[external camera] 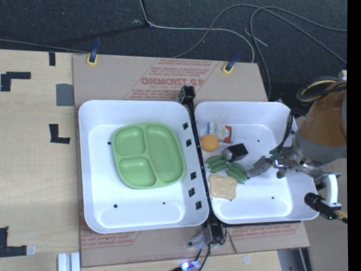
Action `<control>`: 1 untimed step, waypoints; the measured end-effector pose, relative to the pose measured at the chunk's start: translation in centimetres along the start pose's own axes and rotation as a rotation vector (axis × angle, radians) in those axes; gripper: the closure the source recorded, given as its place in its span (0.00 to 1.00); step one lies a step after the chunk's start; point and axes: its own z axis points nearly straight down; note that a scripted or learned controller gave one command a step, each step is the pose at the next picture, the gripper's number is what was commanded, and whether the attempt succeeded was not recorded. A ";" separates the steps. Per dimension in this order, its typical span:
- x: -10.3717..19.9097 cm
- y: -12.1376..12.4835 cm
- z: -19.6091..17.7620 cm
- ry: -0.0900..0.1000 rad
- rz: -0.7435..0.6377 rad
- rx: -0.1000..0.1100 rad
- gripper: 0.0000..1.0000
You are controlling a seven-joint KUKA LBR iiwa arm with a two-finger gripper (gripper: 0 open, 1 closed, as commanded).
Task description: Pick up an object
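End effector [255, 168] low in the right bin [265, 208], tip just beside the green pea pods [228, 168]; finger spread cannot be made out, nothing seen held. Orange ball [210, 143], pale sponge [222, 187], small carton [219, 131] clustered near the divider. Green divided plate [148, 154] sits in the left bin [135, 216].

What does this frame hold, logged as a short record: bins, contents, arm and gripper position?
left bin: holds a green divided plate
right bin: holds an orange ball, a small white and red packet, a black and grey cylinder, green pea pods and a pale bread-like piece, all clustered by its left wall
arm: reaches in from the right, over the right bin
gripper: low in the right bin, just right of the pea pods
grasp: nothing visibly held
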 end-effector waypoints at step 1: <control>0.1 -0.1 5.4 0.000 -0.001 -0.002 0.00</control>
